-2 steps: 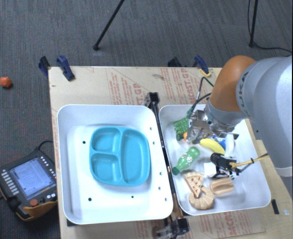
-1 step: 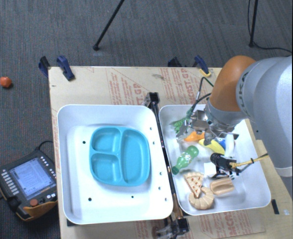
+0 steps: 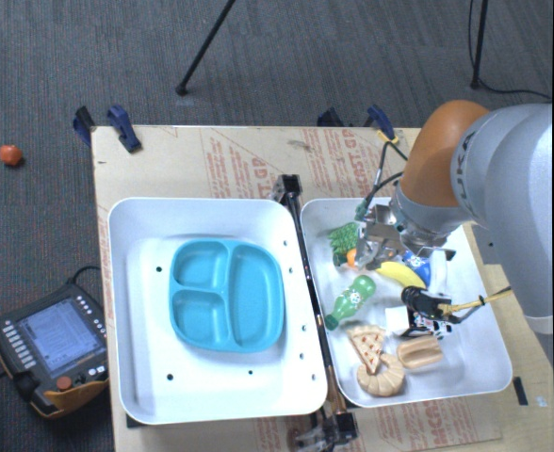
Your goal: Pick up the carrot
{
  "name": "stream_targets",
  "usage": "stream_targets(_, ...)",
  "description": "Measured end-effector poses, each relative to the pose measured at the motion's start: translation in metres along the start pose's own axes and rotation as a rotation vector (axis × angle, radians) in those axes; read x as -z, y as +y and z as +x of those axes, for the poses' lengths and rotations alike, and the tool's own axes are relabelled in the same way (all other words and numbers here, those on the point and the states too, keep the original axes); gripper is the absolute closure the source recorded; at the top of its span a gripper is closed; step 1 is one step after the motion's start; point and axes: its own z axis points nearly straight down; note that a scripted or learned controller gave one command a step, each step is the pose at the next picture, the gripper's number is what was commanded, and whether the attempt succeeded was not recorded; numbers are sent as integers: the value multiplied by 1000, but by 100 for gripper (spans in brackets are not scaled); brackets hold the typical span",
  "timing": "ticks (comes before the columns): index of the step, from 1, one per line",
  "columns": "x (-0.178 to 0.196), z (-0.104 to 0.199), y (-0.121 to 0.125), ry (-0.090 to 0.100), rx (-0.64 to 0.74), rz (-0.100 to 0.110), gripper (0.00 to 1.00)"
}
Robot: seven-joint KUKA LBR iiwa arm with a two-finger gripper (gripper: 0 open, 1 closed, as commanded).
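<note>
The carrot (image 3: 350,256) lies in the right bin (image 3: 489,365), near its upper left. Just a small orange piece shows, with its leafy green top (image 3: 342,240) beside it. My gripper (image 3: 369,249) is low over the carrot's right side and hides most of it. From this angle I cannot make out whether anything is held. The grey arm with its orange band (image 3: 442,153) comes in from the right above the bin.
Around the carrot lie a green bottle (image 3: 350,299), a banana (image 3: 401,274), a pizza slice (image 3: 366,345), a cookie (image 3: 381,380) and a bread roll (image 3: 420,353). The left bin (image 3: 131,252) holds a blue divided plate (image 3: 228,295).
</note>
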Motion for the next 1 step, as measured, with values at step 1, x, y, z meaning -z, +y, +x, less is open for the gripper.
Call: stream_targets(1, 0, 0, 0, 0, 0, 0, 0)
